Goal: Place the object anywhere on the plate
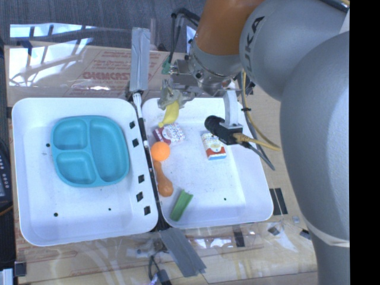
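Presently, two white bins side by side. Left bin point(35, 218): one blue divided plate point(90, 150), three compartments, lying flat. Right bin point(249, 189): yellow banana point(171, 114) near the back left corner, directly beneath the gripper point(176, 97); whether the pincer is spread or pinching the banana cannot be told. Just below the banana, a small red-and-white packet point(172, 135); an orange ball point(160, 151); an orange carrot point(163, 181) along the left wall; a green block point(181, 205) by the front edge; a small carton point(214, 146) mid-bin.

Bulky grey arm point(297, 46), orange wrist band point(228, 16), black lettering, yellow cables point(255, 140).
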Controlling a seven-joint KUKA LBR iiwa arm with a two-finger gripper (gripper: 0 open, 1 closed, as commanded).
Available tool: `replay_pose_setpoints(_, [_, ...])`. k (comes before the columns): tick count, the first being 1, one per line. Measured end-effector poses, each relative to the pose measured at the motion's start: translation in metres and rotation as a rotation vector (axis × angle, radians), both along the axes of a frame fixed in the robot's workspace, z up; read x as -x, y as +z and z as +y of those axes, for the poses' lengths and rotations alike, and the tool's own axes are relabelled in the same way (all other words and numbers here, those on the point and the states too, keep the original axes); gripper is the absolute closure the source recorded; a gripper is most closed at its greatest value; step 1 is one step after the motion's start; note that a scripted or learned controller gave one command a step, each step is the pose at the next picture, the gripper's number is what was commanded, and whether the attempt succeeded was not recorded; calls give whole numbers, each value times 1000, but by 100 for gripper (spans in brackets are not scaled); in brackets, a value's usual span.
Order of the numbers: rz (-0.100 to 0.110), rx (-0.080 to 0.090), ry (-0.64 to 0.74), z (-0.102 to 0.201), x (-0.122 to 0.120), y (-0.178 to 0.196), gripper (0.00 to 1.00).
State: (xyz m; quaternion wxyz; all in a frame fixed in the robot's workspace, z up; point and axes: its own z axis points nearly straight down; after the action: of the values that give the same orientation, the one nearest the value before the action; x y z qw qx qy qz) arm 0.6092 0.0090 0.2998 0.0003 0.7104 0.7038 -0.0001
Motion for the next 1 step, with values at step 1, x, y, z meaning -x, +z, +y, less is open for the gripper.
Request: replay_pose_setpoints(1, [5, -1, 214, 87, -16, -37, 100])
